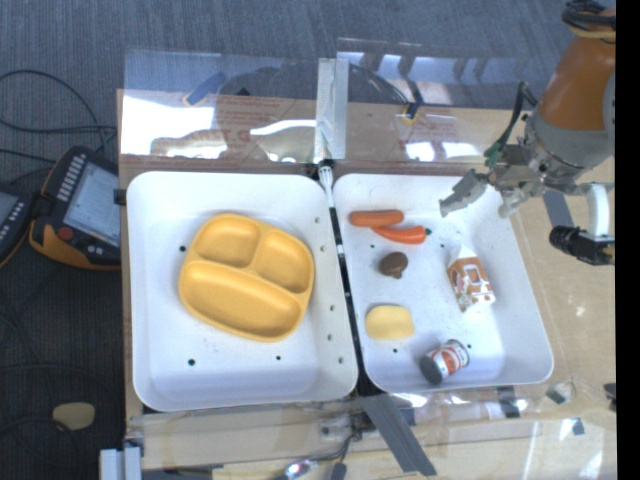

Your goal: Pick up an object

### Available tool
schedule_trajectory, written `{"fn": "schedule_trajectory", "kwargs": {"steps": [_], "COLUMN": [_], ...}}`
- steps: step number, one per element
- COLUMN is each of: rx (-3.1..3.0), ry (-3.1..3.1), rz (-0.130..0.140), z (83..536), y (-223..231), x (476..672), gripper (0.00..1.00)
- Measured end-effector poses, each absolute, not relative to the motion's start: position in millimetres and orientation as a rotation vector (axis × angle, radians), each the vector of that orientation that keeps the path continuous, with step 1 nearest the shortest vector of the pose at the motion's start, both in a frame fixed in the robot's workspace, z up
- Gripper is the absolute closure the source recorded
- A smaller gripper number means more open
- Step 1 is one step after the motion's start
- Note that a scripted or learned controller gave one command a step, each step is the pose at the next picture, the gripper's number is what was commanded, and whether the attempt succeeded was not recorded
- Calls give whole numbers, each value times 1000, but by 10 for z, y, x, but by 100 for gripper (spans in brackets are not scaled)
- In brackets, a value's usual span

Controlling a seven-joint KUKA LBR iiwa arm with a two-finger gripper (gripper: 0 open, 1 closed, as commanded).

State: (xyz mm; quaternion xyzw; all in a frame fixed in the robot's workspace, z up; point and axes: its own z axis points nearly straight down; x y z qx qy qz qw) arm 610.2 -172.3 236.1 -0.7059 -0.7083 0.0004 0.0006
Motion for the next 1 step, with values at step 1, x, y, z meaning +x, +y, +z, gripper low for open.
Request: {"fn": "schedule_trajectory", "kwargs": {"steps": [1], "rx": [-2220], "ry": [-2221], "rz": [5], "z": [1416], "y": [-2087], "x": [5586], "gripper": [0]}}
